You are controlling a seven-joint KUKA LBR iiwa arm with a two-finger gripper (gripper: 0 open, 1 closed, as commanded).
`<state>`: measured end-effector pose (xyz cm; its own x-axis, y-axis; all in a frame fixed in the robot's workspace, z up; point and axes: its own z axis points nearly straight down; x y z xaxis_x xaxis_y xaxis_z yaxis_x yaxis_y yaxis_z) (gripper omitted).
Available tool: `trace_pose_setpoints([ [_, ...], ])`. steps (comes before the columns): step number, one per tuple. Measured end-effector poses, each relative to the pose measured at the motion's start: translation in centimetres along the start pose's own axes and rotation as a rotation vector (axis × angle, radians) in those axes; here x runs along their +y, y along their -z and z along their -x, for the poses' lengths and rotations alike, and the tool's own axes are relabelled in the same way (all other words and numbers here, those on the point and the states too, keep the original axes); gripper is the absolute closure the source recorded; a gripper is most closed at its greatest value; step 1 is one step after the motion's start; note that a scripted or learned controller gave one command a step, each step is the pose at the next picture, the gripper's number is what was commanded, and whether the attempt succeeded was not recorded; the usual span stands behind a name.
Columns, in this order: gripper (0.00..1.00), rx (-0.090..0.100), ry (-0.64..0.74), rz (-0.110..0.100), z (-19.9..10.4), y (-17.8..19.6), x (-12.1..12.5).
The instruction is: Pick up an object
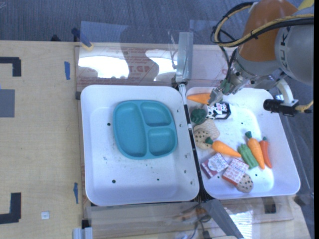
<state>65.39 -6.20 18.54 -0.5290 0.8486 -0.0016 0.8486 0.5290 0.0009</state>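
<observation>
My gripper [218, 96] hangs low over the back left corner of the right bin [284, 148]. Its tip is just above a black-and-white toy [220, 111] and right beside an orange carrot piece [199, 98]. A dark green item [198, 115] lies to the left of the toy. Nothing visibly hangs from the gripper. Further forward lie a tan cookie [206, 132], a carrot [227, 149], two more carrots with green tops [255, 152] and red-and-white packets [234, 170].
The left bin [94, 178] holds a teal divided plate [145, 128]. A raised divider [189, 133] runs between the bins. A metal bracket [183, 59] stands behind them. The arm's body and cables [264, 29] loom over the right bin's back edge.
</observation>
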Motion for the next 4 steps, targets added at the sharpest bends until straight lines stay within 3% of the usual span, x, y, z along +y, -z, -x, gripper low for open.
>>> trace_pose_setpoints([
  [1, 1.0, -0.006, 0.182, 0.006, 1.9, 11.0, -2.3],
  [2, 1.0, 0.004, -0.231, -0.005, -5.3, 9.8, 1.6],
  [3, 1.0, 0.004, -0.051, -0.004, -5.3, 8.5, -3.4],
  [4, 1.0, 0.005, -0.429, -0.01, -6.2, 3.2, -0.5],
])
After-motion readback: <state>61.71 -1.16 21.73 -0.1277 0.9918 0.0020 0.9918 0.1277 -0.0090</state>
